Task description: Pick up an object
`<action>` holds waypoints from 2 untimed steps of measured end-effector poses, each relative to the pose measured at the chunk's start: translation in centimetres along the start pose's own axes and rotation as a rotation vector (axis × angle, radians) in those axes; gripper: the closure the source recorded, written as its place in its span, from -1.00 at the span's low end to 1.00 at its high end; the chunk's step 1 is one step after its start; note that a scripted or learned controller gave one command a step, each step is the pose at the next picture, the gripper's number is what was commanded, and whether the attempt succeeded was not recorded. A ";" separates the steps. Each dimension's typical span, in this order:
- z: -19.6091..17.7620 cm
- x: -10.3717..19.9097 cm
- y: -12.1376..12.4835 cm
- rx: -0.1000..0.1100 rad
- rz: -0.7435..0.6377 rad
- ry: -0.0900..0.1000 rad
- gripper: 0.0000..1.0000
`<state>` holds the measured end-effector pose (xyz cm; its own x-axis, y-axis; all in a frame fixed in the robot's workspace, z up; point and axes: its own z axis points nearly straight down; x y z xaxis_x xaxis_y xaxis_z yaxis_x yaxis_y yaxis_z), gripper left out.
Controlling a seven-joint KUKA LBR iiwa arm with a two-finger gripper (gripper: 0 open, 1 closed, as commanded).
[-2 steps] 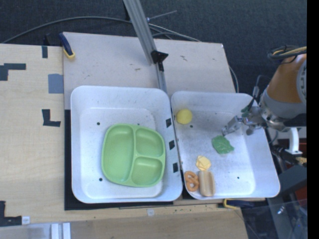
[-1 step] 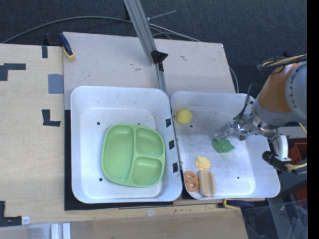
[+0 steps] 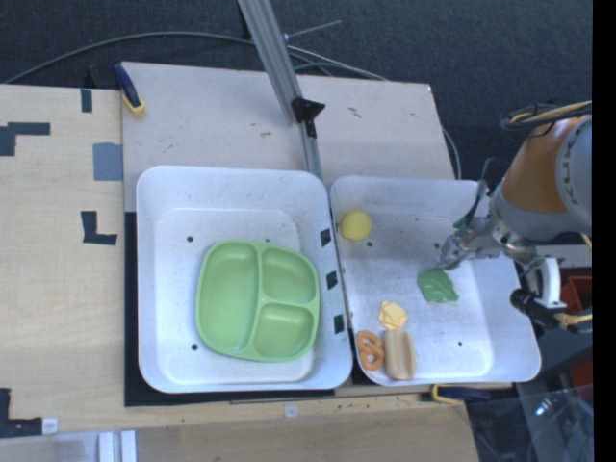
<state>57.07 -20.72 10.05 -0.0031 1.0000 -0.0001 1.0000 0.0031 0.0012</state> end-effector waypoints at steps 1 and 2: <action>-5.9 0.9 0.1 -0.003 0.001 -0.001 1.00; -11.8 1.5 0.9 -0.005 0.000 -0.002 1.00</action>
<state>57.97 -19.19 21.87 -0.0030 1.0000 -0.0021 1.0000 0.0030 0.0058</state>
